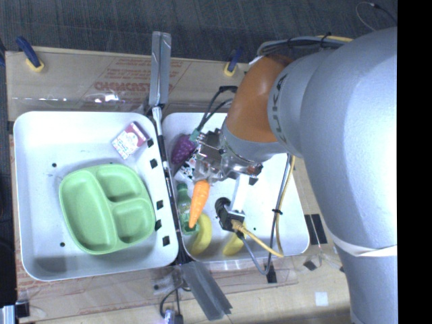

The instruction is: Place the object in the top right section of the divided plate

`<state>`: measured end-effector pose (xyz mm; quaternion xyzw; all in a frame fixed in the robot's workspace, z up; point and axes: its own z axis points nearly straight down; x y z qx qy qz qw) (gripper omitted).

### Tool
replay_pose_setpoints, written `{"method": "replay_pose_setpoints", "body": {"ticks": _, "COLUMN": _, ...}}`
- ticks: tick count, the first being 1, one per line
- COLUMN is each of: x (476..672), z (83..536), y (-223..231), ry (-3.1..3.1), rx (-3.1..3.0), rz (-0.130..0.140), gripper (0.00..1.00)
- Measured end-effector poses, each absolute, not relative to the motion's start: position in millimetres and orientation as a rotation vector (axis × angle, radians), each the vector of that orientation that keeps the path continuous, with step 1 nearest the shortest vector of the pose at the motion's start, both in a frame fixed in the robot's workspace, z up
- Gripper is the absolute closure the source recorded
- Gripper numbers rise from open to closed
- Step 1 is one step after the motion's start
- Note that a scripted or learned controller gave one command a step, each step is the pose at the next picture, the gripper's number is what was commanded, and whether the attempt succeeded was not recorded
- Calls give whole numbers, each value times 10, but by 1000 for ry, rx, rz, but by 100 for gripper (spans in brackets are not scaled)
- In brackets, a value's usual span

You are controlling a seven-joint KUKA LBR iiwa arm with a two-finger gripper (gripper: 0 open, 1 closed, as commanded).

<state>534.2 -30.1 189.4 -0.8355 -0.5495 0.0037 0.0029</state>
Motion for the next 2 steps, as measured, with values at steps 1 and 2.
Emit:
{"method": "replay_pose_setpoints", "body": {"ticks": 1, "x": 5139, "z": 1895, "y": 600, "ry": -1904, "rx": -2493, "rz": 10, "gripper": 100}}
{"method": "replay_pose_setpoints", "body": {"ticks": 2, "x": 5141, "z": 1897, "y": 593, "ry": -1903, "rx": -2495, "rz": 9, "gripper": 0}}
